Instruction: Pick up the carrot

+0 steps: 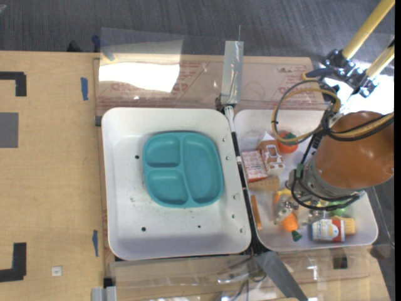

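Carrot: small and orange with a bit of green at one end, low in the right bin, just under the arm's wrist.
Arm: comes in from the right, orange band up high, hangs right over the toy food.
Gripper: down low among the food, just above the carrot; too hidden by the wrist and cables to tell open or closed.
Holding anything: cannot tell; nothing seen between the tips.
Neighbours: white bottle with a red cap lies just right of the carrot; small boxes sit higher up in the same bin.
Left bin: has a blue-green tray with three parts.
Step now: looks like the reach-down, close to the grab, carrot not yet lifted.
Next move: needs the tips on both sides of the carrot, a squeeze, then a lift straight up.
Watch out: bottle sits very near, could get bumped or pinched along with the carrot.
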Robot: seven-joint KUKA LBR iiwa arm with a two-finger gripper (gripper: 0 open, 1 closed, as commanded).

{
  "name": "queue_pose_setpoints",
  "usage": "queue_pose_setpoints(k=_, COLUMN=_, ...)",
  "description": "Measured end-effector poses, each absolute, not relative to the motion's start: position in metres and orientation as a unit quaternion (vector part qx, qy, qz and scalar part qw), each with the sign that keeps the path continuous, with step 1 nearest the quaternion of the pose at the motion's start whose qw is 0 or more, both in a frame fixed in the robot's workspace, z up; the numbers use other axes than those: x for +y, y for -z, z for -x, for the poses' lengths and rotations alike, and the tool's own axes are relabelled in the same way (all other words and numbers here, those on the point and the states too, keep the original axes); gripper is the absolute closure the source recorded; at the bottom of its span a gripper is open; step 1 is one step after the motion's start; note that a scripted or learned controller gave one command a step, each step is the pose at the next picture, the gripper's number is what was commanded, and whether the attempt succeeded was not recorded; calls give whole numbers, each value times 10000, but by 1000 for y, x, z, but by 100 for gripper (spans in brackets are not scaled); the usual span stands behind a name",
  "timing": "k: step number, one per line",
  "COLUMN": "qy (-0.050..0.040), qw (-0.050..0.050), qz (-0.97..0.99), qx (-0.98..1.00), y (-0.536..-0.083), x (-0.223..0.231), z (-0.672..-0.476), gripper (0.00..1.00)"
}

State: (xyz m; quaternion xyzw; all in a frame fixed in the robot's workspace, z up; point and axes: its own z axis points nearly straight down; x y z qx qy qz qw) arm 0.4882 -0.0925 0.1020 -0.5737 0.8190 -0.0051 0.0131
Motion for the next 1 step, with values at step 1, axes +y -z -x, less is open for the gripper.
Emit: queue_pose_setpoints(k=1, qy=38, qw=57, qz=5949, qx=8038, y=-215, x=-60, z=-483, gripper=100)
